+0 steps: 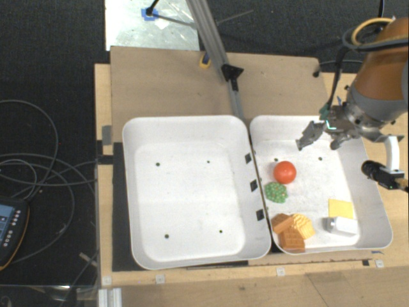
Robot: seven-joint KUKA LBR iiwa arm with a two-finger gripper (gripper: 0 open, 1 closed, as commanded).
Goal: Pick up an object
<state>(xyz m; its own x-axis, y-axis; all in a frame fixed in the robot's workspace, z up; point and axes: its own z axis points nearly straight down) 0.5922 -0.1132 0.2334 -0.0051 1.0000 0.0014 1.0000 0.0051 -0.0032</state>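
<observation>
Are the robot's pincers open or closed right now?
Open: the gripper has its two fingers spread apart above the right bin, nothing between them.

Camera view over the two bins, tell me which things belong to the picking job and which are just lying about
Part of the job:
claw, open above the right bin
red ball
green lump
orange waffle-like pieces
yellow block
small white and grey item

Just lying about:
left bin
cables on the floor
handheld controller
grey pole

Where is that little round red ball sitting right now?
The round red ball lies in the right-hand white bin, near its left wall, just above the green bumpy ball and below-left of the gripper.
</observation>
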